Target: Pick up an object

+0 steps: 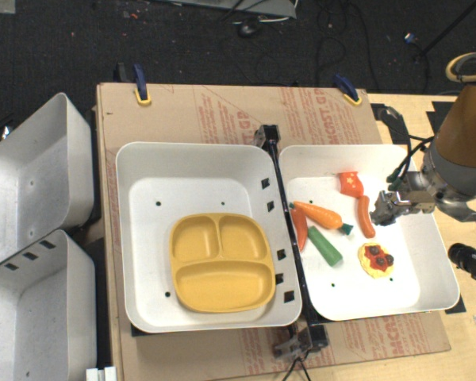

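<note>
Divided tray (220, 262) in left bin (135, 236) — toy foods (327, 227) in right bin (428, 292).

The arm (460, 153) has a wide orange band above a rounded grey wrist housing with a smooth, matte shell. Black cables loop along its side near the wrist. Below the housing sits the gripper (383, 210), a small block of dark metal with grey and black parts, too blurred for detail.

Dark speckled floor (55, 46), loose cables (333, 50), brown board bench (190, 113)
</note>
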`<state>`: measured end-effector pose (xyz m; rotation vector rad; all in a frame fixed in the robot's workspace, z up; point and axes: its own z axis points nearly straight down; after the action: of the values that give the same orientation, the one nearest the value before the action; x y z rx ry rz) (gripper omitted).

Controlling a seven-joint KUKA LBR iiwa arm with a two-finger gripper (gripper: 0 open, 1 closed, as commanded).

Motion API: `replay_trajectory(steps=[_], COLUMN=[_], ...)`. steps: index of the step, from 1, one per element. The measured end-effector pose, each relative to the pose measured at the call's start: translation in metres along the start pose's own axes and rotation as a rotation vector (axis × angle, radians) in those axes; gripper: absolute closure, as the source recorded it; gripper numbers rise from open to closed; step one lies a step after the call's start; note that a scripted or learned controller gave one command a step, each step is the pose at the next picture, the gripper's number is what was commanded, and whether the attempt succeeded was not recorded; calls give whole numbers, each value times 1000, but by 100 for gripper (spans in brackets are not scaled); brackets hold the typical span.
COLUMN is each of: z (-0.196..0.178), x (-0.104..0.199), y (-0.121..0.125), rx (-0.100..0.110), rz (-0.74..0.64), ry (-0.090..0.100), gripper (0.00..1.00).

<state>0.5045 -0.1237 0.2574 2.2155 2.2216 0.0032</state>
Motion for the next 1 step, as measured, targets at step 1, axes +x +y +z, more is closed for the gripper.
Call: replay_trajectory(steps=[1], z=[15], x=[50], y=[6], rx=[5], rz=[-5], ry=[3], gripper=[100])
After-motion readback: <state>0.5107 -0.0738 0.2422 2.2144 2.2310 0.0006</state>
